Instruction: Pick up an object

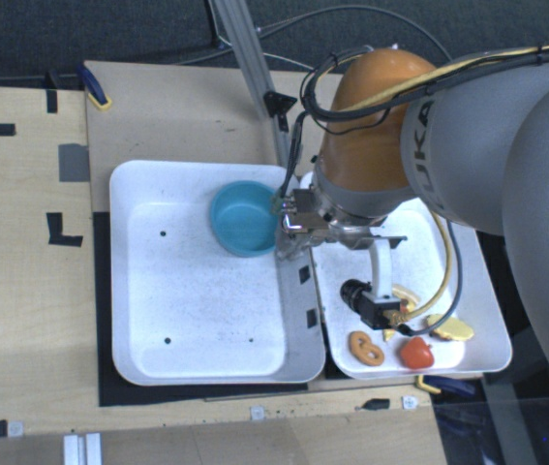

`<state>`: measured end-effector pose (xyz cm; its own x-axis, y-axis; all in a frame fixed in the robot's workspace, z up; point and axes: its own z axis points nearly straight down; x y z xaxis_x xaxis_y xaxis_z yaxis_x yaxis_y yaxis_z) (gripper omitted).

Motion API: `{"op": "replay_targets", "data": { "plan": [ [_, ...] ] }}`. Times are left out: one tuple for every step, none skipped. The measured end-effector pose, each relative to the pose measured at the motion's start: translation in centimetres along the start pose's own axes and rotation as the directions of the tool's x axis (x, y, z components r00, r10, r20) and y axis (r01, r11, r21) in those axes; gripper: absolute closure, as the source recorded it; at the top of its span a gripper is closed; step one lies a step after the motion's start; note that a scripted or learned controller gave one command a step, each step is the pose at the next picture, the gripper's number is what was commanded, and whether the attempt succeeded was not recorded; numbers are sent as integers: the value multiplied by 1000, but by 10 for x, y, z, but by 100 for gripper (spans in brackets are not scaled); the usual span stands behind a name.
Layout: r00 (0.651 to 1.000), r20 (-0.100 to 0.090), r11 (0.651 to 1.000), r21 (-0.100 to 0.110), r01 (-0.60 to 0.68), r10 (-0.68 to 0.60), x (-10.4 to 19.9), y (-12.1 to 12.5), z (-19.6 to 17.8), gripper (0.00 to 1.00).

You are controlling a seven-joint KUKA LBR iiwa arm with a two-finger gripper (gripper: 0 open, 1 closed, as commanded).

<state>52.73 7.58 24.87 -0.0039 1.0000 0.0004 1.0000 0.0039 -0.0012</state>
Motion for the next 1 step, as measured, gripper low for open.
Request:
{"op": "replay_targets", "data": {
  "plan": [
    [1000,1,1000,0,-3,3,-2,0,0,0]
  ]
}}
